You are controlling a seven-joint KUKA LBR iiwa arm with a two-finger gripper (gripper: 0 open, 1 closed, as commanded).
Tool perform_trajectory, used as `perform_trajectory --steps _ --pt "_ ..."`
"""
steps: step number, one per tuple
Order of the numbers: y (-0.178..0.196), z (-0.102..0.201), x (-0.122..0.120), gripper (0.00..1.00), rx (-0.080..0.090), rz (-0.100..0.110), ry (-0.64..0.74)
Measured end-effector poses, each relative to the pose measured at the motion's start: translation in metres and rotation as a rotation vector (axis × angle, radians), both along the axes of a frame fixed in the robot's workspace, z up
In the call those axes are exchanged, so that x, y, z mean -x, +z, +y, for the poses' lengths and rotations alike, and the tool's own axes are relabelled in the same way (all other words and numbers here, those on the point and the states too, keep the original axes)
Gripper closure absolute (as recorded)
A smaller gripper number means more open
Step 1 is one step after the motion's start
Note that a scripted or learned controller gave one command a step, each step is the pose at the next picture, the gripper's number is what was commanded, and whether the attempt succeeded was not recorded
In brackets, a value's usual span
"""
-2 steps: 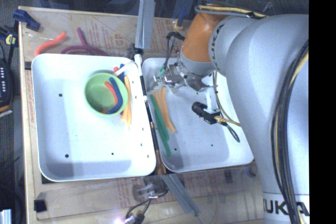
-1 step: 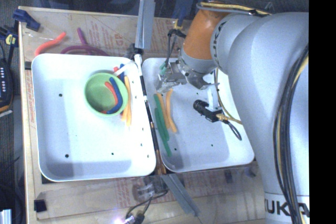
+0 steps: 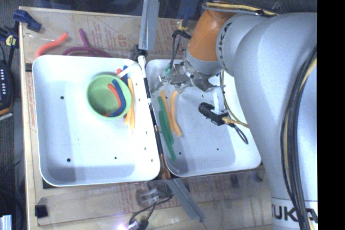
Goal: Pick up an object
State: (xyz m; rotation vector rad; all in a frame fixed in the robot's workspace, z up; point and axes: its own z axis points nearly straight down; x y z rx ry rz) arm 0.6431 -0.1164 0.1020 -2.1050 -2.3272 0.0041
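Dark carpet runs along the top of the frame, and below it a pale wooden counter (image 3: 81,24) carries two shallow white bins side by side. On the bare counter at the upper left lie an orange strip (image 3: 52,44) and a loop of purple cord (image 3: 89,51). Filling the left half of the frame, the left bin (image 3: 64,143) holds a green bowl (image 3: 107,95) near its upper right, with a red curved piece (image 3: 115,91) lying inside it and thin orange and blue sticks (image 3: 130,105) just beside its right rim. At the centre of the frame, the right bin (image 3: 215,153) contains a long green stick (image 3: 166,126) and an orange stick (image 3: 174,113) lying close together near its left wall, running from the upper part of the bin toward the lower centre. From the right of the frame the grey arm (image 3: 269,89) reaches in, its orange band (image 3: 207,35) above the wrist at the upper centre. Low over the upper left corner of the right bin sits the pincer (image 3: 173,79), just above the top ends of the two sticks; whether it is clenched or released cannot be told from this angle. A black cable fitting (image 3: 211,113) hangs below the wrist, over the middle of the right bin.
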Motion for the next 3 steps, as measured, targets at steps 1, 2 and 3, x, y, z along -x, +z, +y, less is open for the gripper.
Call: perform_trajectory --steps 1,2,3 --pt "0.01 0.0 0.0 1.0 0.0 0.0 0.001" --pt "0.01 0.0 0.0 0.0 0.0 0.0 0.001" --pt "-0.011 -0.004 0.032 0.0 0.0 -0.001 0.041"
